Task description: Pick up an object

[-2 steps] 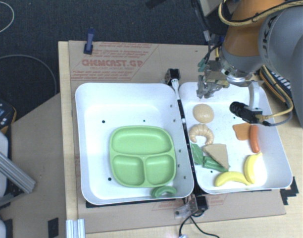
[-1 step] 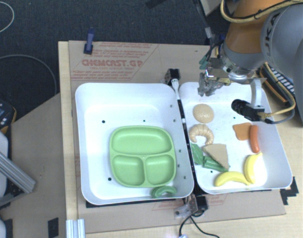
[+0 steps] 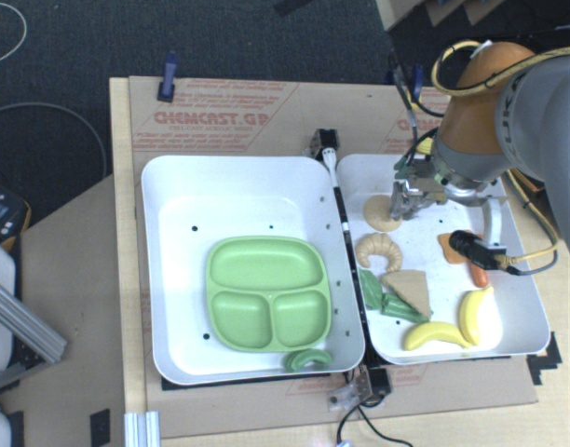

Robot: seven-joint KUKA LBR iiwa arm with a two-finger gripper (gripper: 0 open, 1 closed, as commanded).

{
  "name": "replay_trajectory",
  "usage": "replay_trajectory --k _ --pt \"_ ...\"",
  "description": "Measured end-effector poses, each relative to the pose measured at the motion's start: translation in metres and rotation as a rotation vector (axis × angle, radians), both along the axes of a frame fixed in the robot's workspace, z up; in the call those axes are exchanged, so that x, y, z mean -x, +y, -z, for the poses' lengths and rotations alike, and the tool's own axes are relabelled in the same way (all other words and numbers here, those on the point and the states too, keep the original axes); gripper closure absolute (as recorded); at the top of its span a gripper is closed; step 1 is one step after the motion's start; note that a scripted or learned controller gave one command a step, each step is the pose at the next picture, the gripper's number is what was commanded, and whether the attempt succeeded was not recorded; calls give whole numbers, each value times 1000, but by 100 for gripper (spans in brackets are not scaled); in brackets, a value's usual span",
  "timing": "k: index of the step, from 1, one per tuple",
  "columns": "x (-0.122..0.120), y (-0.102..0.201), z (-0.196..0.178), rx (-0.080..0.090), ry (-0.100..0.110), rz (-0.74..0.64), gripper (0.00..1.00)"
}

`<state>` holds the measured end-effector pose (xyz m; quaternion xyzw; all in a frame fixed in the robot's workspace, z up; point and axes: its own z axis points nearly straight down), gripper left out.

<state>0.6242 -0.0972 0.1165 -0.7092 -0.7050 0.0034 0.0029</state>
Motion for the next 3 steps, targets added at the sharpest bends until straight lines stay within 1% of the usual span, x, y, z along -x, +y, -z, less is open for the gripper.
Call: replay_trajectory --k 1,2,3 --pt "55 -7 -14 -2 -3 -4 100" --pt "136 3 12 2 -23 -2 100" --pt "144 67 -73 -2 -16 -13 100"
